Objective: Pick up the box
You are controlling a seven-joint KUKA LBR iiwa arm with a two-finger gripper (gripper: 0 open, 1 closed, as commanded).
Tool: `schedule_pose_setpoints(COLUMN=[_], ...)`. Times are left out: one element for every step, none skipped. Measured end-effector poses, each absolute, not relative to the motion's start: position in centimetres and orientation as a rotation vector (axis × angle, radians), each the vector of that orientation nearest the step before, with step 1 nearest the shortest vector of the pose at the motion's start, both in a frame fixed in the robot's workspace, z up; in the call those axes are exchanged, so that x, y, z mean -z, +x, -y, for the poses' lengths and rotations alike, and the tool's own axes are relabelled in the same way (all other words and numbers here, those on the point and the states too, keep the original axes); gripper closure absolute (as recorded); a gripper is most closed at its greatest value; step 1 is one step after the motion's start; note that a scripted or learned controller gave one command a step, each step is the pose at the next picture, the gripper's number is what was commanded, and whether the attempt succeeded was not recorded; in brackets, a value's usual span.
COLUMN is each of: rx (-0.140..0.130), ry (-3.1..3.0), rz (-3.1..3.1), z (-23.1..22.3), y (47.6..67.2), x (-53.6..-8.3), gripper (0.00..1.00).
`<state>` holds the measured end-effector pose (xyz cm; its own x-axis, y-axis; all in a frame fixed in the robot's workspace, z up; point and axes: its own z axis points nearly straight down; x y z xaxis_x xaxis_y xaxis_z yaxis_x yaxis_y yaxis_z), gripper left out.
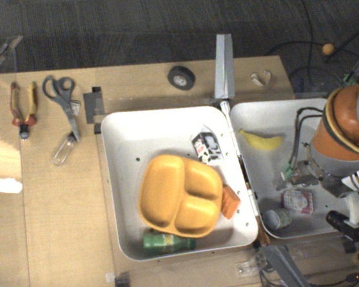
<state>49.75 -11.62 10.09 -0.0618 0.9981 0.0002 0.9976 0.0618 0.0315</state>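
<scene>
Plywood bench [57, 206] carries two shallow white bins side by side. The left bin [122, 179] holds most of the clutter, and the right bin [257, 114] has the arm [350, 128] over it, grey with its orange band, reaching in from the right. The gripper [299, 180] hangs low over the middle of the right bin, just above a clear pinkish packet [299, 200]; whether it is open or closed cannot be told from this angle, and nothing is seen held in it.

A yellow sectioned dish [179, 195] lies upside down in the left bin. A green can [167, 241] lies on its side against the dish's near edge. Two box-like things sit in that same bin, well apart from the gripper: a black-and-white box [206, 147] beside the dividing wall, and an orange box [229, 202] tucked against the dish's right side.

In the right bin a banana [261, 140] lies near the far wall and a grey can [277, 218] near the front. Scissors [63, 98], pliers [22, 107] and a tape roll [181, 77] rest on the bench.
</scene>
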Motion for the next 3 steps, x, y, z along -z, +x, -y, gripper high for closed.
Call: schedule_pose_setpoints(rx=[-0.037, -0.024, -0.02], ry=[2.039, 1.973, 2.034], rz=[-2.354, -2.412, -2.37], z=[13.5, 13.6, 15.0], y=[49.9, 49.6, 49.4], x=[-9.9, -10.6, -10.7], gripper=[0.0, 0.0, 0.0])
